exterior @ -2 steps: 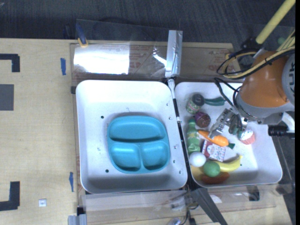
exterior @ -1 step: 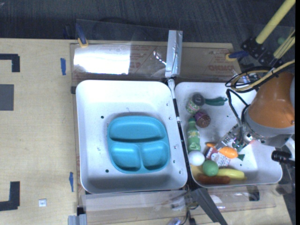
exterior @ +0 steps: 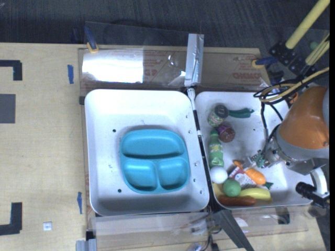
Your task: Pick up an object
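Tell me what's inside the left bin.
The left bin holds a blue three-compartment tray, its compartments bare. Whatever lies beneath the tray is covered.

Pale wood counter [exterior: 42,156], black corner marks and blue tape tabs on it. Two white bins side by side: left bin [exterior: 99,140], right bin [exterior: 277,101], rims touching.
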Controlling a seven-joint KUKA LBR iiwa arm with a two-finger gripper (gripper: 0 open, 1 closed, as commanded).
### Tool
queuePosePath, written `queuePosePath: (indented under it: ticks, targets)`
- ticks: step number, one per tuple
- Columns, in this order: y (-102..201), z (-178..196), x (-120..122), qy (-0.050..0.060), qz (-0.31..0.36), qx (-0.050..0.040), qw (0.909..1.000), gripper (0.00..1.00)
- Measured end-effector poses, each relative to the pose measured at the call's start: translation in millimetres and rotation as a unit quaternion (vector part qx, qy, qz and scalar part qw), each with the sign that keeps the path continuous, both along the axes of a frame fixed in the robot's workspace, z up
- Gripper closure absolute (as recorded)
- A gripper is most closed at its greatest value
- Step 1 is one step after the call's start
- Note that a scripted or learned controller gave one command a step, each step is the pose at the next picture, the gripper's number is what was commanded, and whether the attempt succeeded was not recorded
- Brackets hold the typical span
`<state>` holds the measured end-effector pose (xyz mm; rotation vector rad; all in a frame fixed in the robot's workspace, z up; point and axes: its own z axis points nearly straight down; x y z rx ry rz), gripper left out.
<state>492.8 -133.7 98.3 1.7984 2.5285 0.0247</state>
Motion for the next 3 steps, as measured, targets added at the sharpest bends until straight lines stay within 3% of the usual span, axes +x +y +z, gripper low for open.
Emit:
queuePosePath:
  ticks: [1, 2, 3]
  targets:
    - [65, 88, 69, 0.017, -0.096, 0.0073, 0.9953, 1.00]
    - [63, 86, 68, 0.020, -0.097, 0.0064, 0.9950, 0.00]
    - [27, -7, 21, 0.020, -0.061, 0.0054, 0.9979, 0.00]
